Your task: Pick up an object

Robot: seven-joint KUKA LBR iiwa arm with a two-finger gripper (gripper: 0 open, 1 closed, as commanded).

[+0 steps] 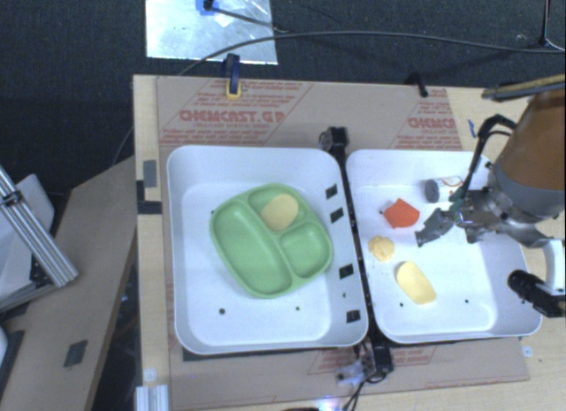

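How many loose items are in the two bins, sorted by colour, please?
Yellow: 3 (one on the green plate at, a small lump, an oval piece)
Orange-red: 1 (block)
Grey: 1 (small cylinder)
Total: 5

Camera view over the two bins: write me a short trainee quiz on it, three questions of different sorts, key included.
1. True or false: the green divided plastic plate lies in the right white bin.
2. Which item lies nearest the claw? A) orange-red wedge block B) pale yellow oval piece C) yellow rounded piece on the plate
3. Fill in: the small grey cylinder lies in the ____ bin.

Key: 1 false, it lies in the left white bin; 2 A; 3 right.
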